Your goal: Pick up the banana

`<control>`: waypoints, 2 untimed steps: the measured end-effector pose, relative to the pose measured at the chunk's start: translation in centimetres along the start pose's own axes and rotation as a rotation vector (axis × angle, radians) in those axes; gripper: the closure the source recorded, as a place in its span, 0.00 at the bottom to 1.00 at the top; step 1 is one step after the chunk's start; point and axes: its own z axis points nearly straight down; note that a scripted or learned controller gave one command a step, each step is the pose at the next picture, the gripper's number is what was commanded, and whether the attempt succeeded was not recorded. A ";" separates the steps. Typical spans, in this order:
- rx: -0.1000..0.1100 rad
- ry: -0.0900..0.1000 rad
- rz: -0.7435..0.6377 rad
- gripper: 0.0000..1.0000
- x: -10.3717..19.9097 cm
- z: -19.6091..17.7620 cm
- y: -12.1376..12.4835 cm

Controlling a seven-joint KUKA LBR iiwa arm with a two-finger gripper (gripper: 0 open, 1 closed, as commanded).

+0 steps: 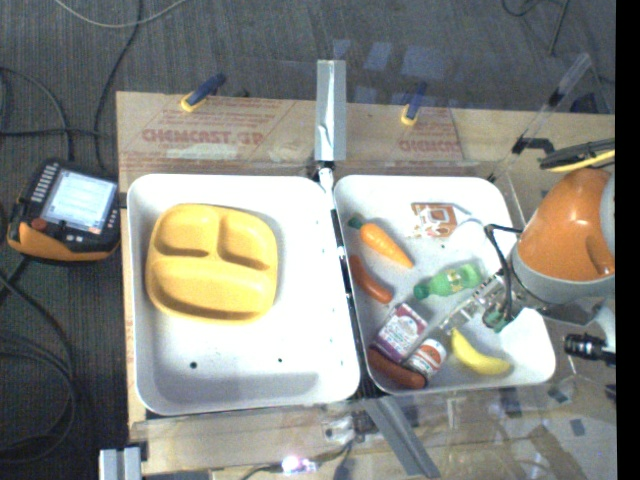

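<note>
1. the right bin (pixel 520 218) is the landmark; it sits just beside the left bin (pixel 140 368), their inner rims touching.
2. the banana (pixel 480 356) lies in the right bin's near right corner, flat on the floor, curved, close to the near rim.
3. the gripper (pixel 478 303) hangs over the right bin's right half, just above the banana in the view; whether it is apart or together cannot be told, and nothing can be seen clamped in it.
4. a green bottle (pixel 448 281) lies in the middle of the right bin, touching or just beside the gripper.
5. a carrot (pixel 385 245) lies toward the right bin's far left.
6. a purple packet (pixel 401 331) rests near the bin's near left, with a small jar (pixel 431 354) between it and the banana.
7. a yellow tray (pixel 213 260) sits upside down in the left bin, well apart from the right bin's things.
</note>
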 end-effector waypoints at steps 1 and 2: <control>-0.002 0.005 0.000 1.00 0.1 -0.6 0.2; -0.002 0.006 -0.001 0.00 0.1 -0.6 0.2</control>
